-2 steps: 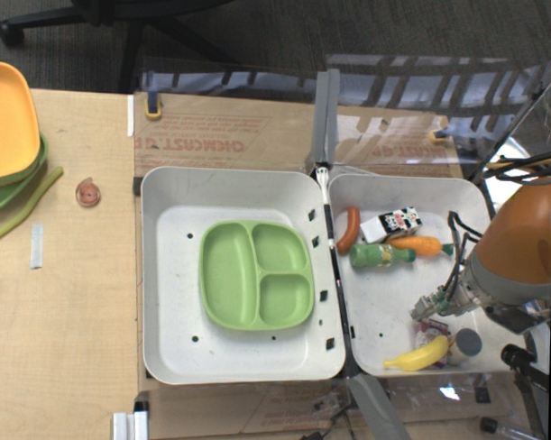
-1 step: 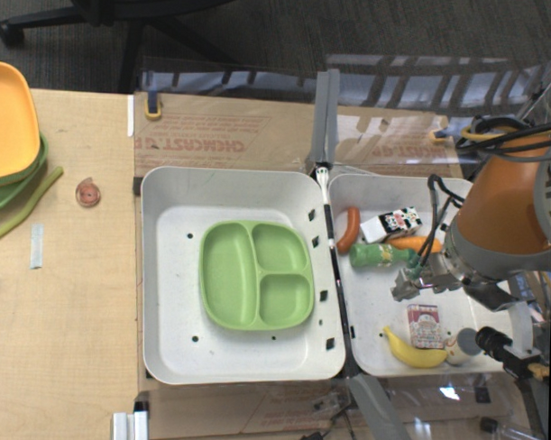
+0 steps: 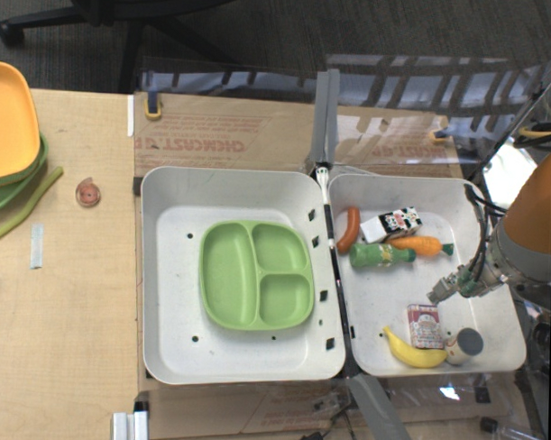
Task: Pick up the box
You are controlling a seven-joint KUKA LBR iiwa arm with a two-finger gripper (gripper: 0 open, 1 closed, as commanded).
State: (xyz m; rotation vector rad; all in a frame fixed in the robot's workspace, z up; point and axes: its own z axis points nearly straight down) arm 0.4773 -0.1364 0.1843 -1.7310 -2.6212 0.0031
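Gripper (image 3: 443, 290) hovers just above the small red box (image 3: 423, 324) in the right bin (image 3: 496, 358), fingers narrow, empty. Banana (image 3: 413, 349) touches the box, so a descent could snag it.

Even overhead light is washing the white bins (image 3: 157, 256) brightly, glare is streaking the clear panel (image 3: 396, 129) behind, and shadows are staying soft
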